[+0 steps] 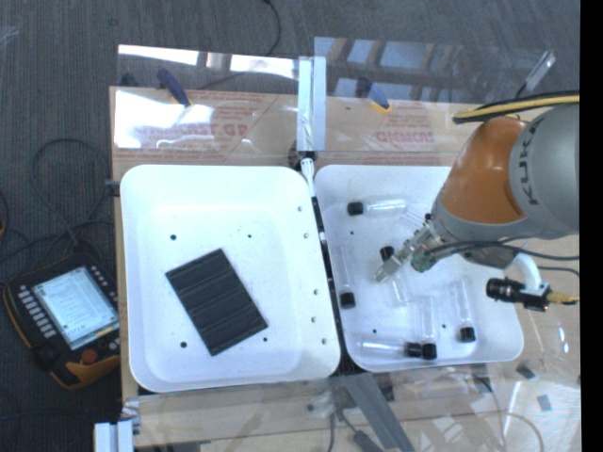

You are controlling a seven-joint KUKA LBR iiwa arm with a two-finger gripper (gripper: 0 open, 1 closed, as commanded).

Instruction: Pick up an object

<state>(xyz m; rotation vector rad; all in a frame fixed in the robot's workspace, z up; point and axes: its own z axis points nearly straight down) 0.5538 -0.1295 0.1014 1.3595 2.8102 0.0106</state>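
My end effector hangs low over the right bin, among clear tubes with black caps. I cannot tell how far apart it stands, nor whether it has hold of anything. The nearest tube lies just beyond it, another tube by the near wall. Being smooth and round, they could roll or slip away. A black ridged pad lies in the left bin.

Part of the "KUKA" brand name is seen on the grey arm; other printing is too blurred to be read.
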